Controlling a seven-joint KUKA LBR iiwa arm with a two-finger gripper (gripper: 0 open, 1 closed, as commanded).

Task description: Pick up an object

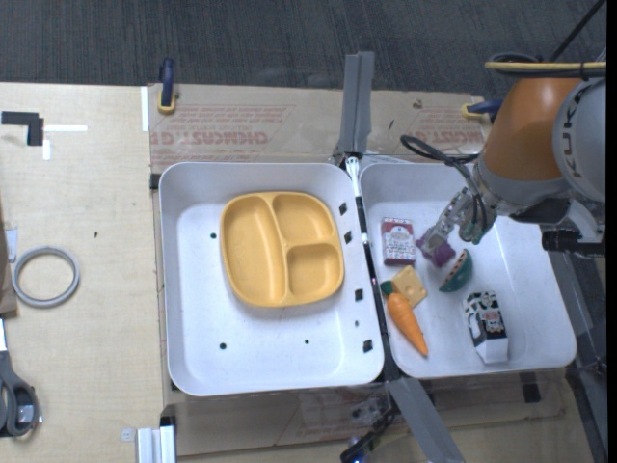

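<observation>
- The gripper [445, 239] hung low in the right bin [540, 355], its tip just above a small purple object [439, 251]; whether the jaws were apart or together could not be told from this slant, and nothing clearly sat between them.
- The purple piece lay in the bin's upper middle, between a red carton [397, 240] on its left and a green-and-red slice [457, 270] below it to the right; it looked like a small, light toy — probably stiff and smooth, so liable to skid or tip if pinched off-centre; a grasp across its narrow sides seemed soundest.
- Neighbours crowded it: a cheese wedge [411, 285] and a carrot [407, 322] lay near below, a milk carton [486, 326] further toward the bin's lower right.
- Open room lay upward and to the right — bare bin floor there; the divider between the bins stood well to the left, beyond the red carton; the left bin [193, 355] held a yellow divided plate [281, 249].
</observation>
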